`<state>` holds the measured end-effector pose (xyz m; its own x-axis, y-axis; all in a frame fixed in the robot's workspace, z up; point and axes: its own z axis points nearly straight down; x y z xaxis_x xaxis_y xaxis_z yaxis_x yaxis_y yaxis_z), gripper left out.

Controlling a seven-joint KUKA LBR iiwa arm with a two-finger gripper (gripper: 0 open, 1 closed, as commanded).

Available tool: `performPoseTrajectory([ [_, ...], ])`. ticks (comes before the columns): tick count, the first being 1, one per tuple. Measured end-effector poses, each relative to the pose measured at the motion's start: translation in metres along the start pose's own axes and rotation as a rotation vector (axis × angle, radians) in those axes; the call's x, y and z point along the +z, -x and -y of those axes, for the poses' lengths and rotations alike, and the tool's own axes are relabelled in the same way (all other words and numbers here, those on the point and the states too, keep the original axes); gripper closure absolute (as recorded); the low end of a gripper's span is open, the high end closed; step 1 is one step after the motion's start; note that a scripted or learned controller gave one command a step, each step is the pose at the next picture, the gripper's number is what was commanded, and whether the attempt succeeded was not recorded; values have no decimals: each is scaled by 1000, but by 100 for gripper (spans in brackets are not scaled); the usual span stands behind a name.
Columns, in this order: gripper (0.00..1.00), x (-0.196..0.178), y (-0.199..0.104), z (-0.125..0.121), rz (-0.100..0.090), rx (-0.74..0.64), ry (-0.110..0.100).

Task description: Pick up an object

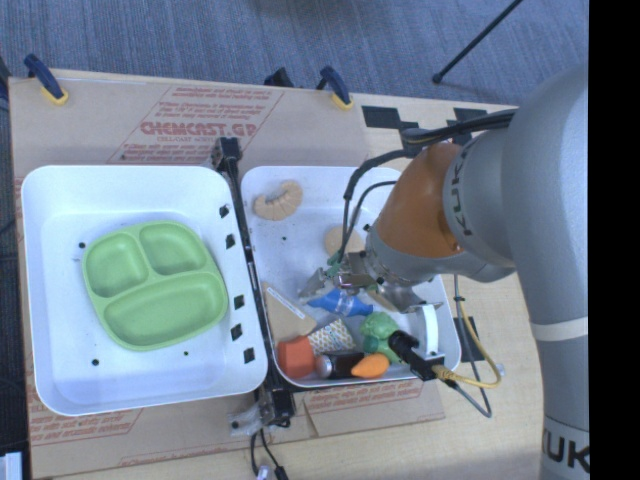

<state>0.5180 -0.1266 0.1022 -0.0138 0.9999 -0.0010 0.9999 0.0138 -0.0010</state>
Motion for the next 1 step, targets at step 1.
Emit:
performPoseTrajectory([
  [1, 100, -145, -51, 41, -2, 7, -1],
])
